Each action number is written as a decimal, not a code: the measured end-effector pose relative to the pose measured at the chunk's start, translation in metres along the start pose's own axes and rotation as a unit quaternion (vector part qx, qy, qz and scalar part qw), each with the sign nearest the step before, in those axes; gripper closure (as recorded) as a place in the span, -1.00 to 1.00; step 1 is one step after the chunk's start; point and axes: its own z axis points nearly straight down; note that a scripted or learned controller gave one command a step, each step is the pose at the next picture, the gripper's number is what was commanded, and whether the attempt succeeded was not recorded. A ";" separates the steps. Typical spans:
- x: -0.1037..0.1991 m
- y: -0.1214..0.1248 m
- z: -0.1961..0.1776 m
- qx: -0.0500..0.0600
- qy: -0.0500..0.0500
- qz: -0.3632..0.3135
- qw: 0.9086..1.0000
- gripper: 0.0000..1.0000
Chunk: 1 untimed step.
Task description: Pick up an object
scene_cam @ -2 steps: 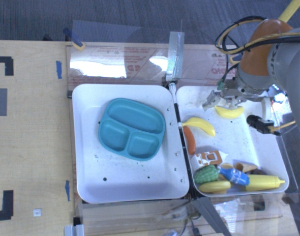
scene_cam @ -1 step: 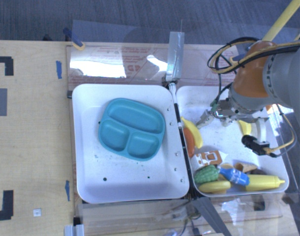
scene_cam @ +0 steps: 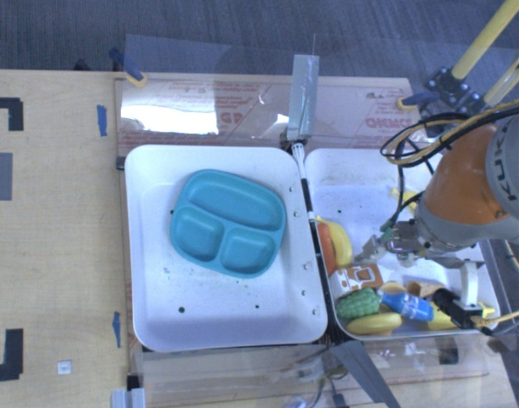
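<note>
Two white bins (scene_cam: 149, 253) sit on a wooden bench (scene_cam: 55, 228) above grey carpet (scene_cam: 200, 7); the end effector's (scene_cam: 394, 246) state is unclear.

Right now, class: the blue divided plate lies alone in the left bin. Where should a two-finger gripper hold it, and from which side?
Grip the blue plate by its raised outer rim, coming down from above on the edge nearest the right bin. It lies flat and too wide to span, so one finger likely goes inside a compartment and one outside. The white floor of the left bin around it leaves room.

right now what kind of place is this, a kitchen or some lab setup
Most likely a robot test bench in a lab: two white bins side by side, a KUKA arm reaching in, toy food and taped markers on the board.
</note>
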 end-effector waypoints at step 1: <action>0.019 0.024 0.005 -0.005 -0.002 -0.041 0.999 -1.00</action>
